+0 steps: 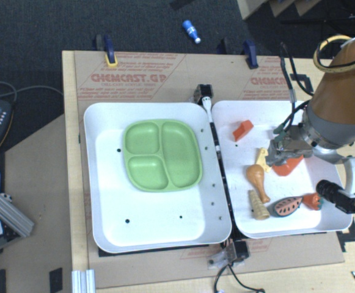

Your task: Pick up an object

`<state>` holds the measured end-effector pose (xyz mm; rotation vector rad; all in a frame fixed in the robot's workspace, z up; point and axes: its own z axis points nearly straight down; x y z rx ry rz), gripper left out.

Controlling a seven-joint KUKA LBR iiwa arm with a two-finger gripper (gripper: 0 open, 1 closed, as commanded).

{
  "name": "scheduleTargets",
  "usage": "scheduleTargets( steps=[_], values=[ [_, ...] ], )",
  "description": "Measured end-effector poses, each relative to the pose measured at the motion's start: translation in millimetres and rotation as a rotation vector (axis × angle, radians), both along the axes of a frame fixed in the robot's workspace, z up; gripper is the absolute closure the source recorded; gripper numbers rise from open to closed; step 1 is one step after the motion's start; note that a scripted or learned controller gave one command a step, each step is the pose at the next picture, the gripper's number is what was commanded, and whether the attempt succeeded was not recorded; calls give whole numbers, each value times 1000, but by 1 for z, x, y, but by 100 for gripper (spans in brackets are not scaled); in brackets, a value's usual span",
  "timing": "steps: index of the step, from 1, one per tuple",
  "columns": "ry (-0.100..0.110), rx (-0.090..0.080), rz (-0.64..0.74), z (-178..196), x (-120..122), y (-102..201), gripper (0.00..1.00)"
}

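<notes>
1. My end effector [281, 153] sits low in the right bin [226, 118]; I cannot tell how it is set.
2. Just below it lies a red-orange piece [287, 166], touching or nearly so. A pale yellow piece [261, 157] is at its left.
3. Further left and below: a tan drumstick [256, 177], a cork-like piece [259, 207], a dark oval toy [287, 206].
4. An orange block [243, 130] lies up-left, with bare floor around it.
5. Far left, the left bin [98, 182] holds a green divided plate [162, 155].
</notes>
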<state>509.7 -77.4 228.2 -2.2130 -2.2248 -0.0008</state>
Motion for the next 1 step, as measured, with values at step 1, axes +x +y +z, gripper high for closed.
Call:
scheduleTargets(
  steps=[1],
  values=[
    [1, 0, 1, -12, 10, 56, 100]
  ],
)
